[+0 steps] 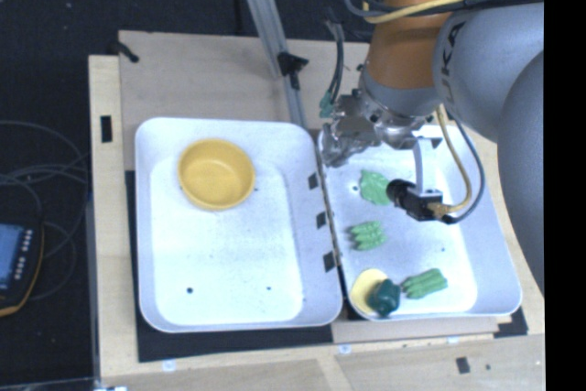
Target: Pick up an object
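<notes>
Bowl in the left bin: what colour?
Yellow. The bowl sits in the left bin, shown best in the camera view.

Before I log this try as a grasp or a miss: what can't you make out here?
- Gripper: fingers blurred against the bin wall, camera view.
- Right bin: far end hidden by the arm.
- Dark green object: too small to name; rests on a yellow piece.
</notes>
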`<state>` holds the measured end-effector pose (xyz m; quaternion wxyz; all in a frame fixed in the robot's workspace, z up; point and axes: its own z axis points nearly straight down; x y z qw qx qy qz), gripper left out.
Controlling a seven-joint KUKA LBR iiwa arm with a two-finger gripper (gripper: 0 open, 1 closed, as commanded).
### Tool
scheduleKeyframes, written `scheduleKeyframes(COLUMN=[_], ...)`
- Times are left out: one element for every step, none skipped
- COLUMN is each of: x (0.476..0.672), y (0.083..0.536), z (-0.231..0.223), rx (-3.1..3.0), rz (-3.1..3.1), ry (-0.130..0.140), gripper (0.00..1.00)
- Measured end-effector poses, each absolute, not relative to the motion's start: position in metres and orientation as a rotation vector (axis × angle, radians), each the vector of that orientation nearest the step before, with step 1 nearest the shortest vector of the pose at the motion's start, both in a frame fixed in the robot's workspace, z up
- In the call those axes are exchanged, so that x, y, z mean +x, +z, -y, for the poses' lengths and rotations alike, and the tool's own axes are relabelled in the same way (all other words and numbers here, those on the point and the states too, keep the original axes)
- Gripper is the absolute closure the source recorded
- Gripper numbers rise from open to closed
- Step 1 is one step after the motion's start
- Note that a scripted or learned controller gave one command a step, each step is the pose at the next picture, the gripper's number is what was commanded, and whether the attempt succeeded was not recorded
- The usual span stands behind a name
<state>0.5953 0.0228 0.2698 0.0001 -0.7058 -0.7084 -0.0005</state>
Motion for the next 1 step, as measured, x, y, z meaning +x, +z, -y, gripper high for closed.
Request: scheduleKeyframes(x=[0.6181], y=[0.2714], z=[-0.0661], rx=[-2.219], rz=[2.225], ry=[0.000], gripper=[1.00])
